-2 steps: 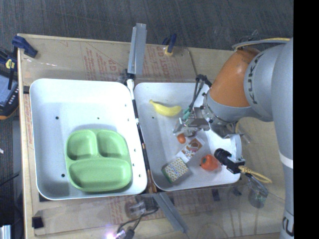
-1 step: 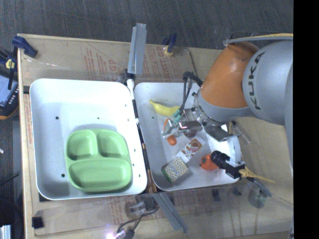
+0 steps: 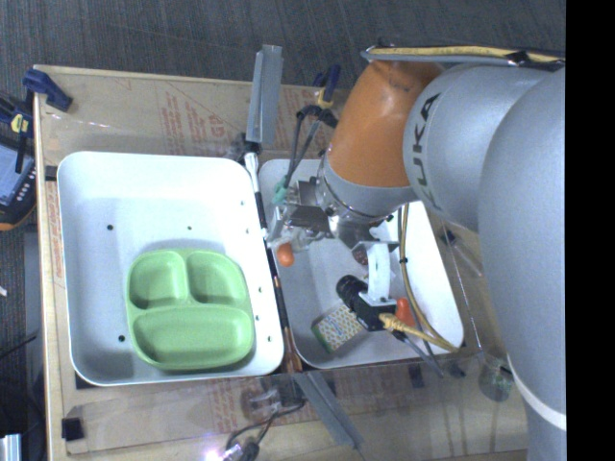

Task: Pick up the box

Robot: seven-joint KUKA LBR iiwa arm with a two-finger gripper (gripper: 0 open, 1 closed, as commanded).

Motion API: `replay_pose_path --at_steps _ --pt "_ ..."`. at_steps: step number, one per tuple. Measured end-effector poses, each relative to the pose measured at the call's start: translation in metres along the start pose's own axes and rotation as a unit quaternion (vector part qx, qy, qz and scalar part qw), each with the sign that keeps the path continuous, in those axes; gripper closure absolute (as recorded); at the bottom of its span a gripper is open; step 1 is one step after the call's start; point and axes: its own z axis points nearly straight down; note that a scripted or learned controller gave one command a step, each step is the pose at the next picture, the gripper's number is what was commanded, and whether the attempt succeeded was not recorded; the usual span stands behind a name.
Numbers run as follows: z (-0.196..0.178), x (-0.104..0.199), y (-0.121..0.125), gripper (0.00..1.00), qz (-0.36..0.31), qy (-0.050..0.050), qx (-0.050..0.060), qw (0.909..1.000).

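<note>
Two shallow white plastic bins sit side by side on the pale wooden table (image 3: pixel 144 99). The left bin (image 3: pixel 96 185) holds a light green plastic tray with three compartments (image 3: pixel 190 308), lying flat towards the bin's near edge. The big grey arm with its orange band (image 3: pixel 384 128) leans in from the right and covers much of the right bin (image 3: pixel 444 301). Its claw (image 3: pixel 291 222) hangs low over the far left part of that bin, close to the wall shared with the other bin. From where I stand the wrist hides it, so I cannot tell whether the claw is open or closed, and I see nothing held in it. The small flat box with a speckled green-and-white face (image 3: pixel 337 328) lies on the floor of the right bin near its front edge, turned at a slant and well apart from the claw. A small round orange-red thing (image 3: pixel 284 254) rests just below the claw, beside the left wall of the right bin.
</note>
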Motion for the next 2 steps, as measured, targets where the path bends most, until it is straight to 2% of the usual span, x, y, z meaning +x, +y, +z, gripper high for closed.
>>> replay_pose_path --at_steps 1,2 --pt "0.0 0.0 0.0 0.0 0.0 0.0 0.0 1.0" --pt "0.008 -0.065 0.029 0.0 0.045 0.0 0.0 0.999"
